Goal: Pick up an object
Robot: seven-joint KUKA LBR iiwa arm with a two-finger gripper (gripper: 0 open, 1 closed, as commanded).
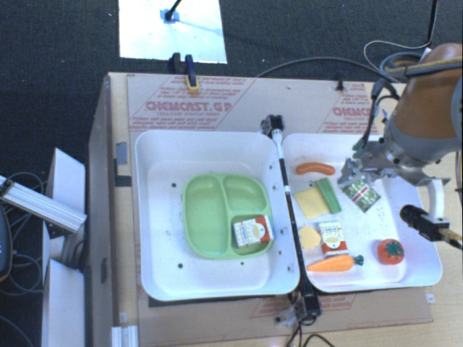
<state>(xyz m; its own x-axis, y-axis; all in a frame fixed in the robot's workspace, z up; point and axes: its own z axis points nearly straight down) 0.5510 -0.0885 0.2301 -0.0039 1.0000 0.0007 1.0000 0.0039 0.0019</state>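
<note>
At the right of the frame, you can see the pincer pinched on a small green packet hanging just above the right bin, so the pick looks nearly done, with only a clear lift left.

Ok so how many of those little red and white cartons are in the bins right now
2. One red and white carton lies in the green plate in the left bin; the other carton lies in the right bin just above the carrot. Some may be hidden.
</note>
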